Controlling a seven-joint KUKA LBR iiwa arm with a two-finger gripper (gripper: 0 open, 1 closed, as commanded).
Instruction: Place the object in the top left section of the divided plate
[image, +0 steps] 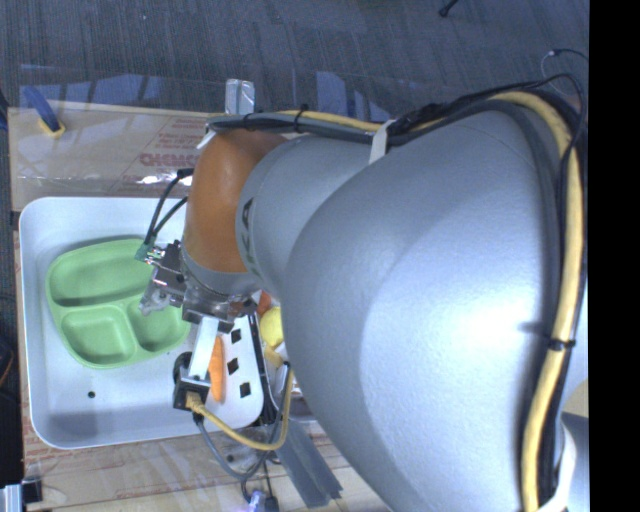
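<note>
Currently 1 green plate (95, 275) (3 sects) in 1 white bin (45, 405); hand (162, 288) at plate rim, state unclear.

- Divided plate (95, 280): light green, plain.
- Bin (35, 300) on the left: white.
- Arm (420, 300): grey, with an orange band (215, 210).
- Cardboard (100, 140) on the far side: brown, red lettering.
- Bench (100, 480): pale wood grain.

The light green plastic divided plate (95, 275) lies flat in the shallow white bin (100, 405) on the left, toward its left and far side. One long section runs across its far side and two smaller sections sit on its near side. Its right edge is hidden under the grey arm (420, 300). Just past it, a small yellow rounded object (270, 330) peeks out, mostly covered.
</note>
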